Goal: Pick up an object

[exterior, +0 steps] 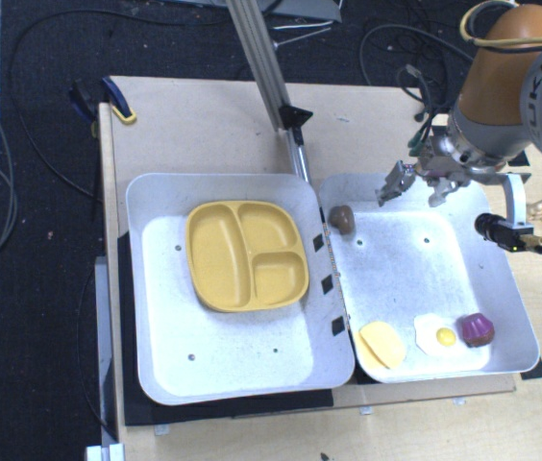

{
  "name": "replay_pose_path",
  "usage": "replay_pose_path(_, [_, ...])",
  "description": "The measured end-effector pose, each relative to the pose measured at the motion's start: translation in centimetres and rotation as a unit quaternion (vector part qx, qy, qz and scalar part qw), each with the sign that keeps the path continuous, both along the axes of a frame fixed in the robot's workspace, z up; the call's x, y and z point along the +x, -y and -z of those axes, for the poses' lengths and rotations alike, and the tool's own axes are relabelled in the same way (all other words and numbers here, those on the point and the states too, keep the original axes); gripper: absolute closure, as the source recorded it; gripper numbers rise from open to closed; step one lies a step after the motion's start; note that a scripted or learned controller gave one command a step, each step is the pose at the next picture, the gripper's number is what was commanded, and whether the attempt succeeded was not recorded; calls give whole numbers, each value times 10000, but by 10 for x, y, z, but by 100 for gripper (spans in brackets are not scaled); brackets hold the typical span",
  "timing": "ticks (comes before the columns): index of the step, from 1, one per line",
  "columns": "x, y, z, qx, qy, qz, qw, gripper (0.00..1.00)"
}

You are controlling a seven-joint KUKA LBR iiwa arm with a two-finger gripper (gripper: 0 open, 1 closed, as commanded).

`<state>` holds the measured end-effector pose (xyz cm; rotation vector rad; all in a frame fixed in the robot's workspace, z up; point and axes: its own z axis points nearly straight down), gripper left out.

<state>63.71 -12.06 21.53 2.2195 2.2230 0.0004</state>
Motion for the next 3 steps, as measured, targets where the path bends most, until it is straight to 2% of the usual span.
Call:
replay_pose_path(1, [2, 2, 43, -3, -17, 9, 10000, 0])
replay_pose_path(2, [-8, 1, 93, 0, -23, 12, 10000, 0])
replay_pose_path(3, [-8, 1, 124, -3, -9, 9, 10000, 0])
